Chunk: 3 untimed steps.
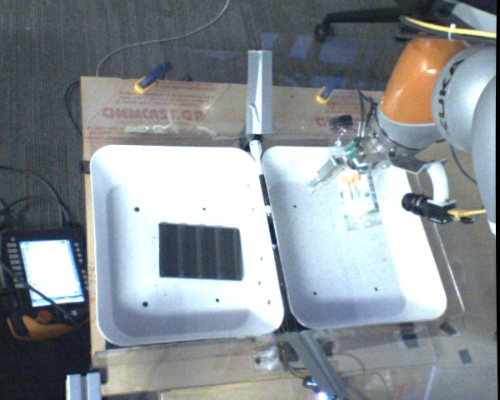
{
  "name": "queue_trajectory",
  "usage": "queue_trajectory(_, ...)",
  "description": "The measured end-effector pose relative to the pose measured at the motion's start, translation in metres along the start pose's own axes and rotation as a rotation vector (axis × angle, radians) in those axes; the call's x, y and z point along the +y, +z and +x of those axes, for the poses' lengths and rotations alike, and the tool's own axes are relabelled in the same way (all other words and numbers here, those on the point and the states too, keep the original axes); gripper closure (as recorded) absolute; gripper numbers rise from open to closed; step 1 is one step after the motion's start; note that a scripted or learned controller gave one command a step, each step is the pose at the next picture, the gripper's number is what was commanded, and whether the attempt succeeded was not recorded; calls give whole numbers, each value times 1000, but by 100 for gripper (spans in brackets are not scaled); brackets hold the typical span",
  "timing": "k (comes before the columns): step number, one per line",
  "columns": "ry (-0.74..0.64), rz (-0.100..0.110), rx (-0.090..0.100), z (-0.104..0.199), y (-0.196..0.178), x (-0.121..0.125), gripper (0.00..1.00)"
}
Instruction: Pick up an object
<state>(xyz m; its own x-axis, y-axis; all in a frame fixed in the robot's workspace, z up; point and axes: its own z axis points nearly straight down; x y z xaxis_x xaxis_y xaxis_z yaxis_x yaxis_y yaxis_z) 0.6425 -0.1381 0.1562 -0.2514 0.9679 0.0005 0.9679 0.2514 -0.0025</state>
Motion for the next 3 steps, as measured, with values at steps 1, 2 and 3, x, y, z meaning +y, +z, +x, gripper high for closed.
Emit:
queue_trajectory(1, -95, -11, -4, -59, 53, 7, 0)
queue_trajectory(2, -124, -13, 5, -76, 57, -5, 0)
queue_trajectory(3, -127, -15, 6, -74, 47, -3, 100)
